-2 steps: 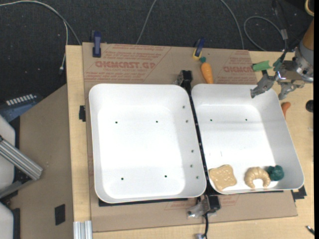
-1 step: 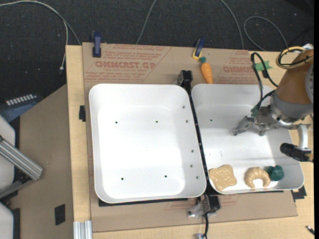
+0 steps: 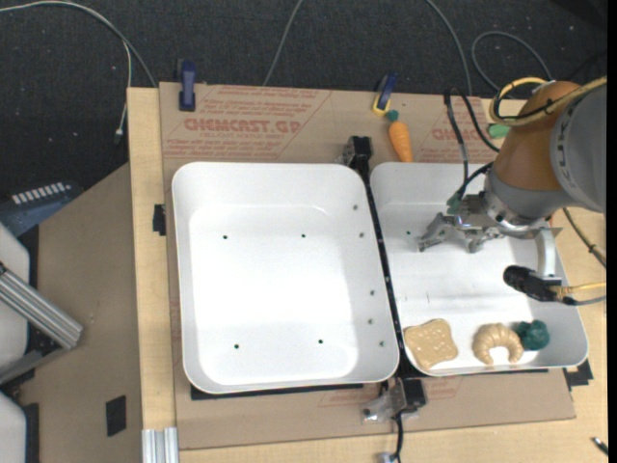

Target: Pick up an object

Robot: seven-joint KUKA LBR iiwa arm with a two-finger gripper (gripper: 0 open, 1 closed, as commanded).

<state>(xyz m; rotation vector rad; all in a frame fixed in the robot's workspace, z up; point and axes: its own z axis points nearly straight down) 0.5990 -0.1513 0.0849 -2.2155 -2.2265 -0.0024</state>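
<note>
Gripper [image 3: 451, 231] hangs over upper part of right bin [image 3: 463, 287], fingers spread apart, I see nothing between them. Arm [image 3: 540, 162] comes in from right, orange band above wrist. Objects I can pick lie along near edge of right bin: toast slice [image 3: 430, 342] at left, croissant [image 3: 499, 342] just beside it, long axis left to right, horn tips point to near edge. Green object [image 3: 532, 334] touches croissant at right. Carrot [image 3: 399, 139] lies outside bins, on board behind them, long axis front to back, green end away from me. Left bin [image 3: 280, 268] beside right one.
</note>
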